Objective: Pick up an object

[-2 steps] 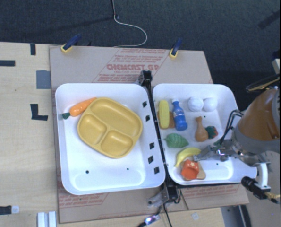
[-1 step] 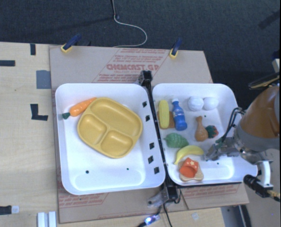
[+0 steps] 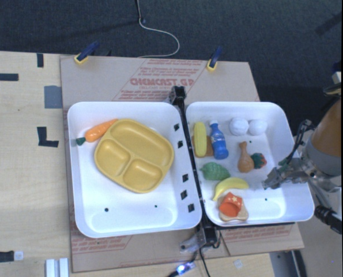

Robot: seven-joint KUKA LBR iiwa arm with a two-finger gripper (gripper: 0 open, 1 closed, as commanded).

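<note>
My gripper [image 3: 273, 181] hangs low over the right side of the right bin [image 3: 286, 209], reaching in from the right with nothing visibly in it. To its left lie a yellow banana [image 3: 232, 184], a brown drumstick [image 3: 244, 157] and a small red and green piece [image 3: 259, 160]. Nearer the bin's front sits a red and orange piece on toast [image 3: 233, 207]. Further left are a green leafy piece [image 3: 215, 170], a blue bottle [image 3: 218, 141] and a yellow corn cob [image 3: 200, 139]. Two white balls [image 3: 238, 126] rest at the back.
The left bin [image 3: 79, 201] holds a yellow divided plate [image 3: 134, 154] and an orange carrot [image 3: 99, 130] at its back left. A black divider [image 3: 185, 154] runs between the bins. Both stand on a cardboard sheet [image 3: 159, 77].
</note>
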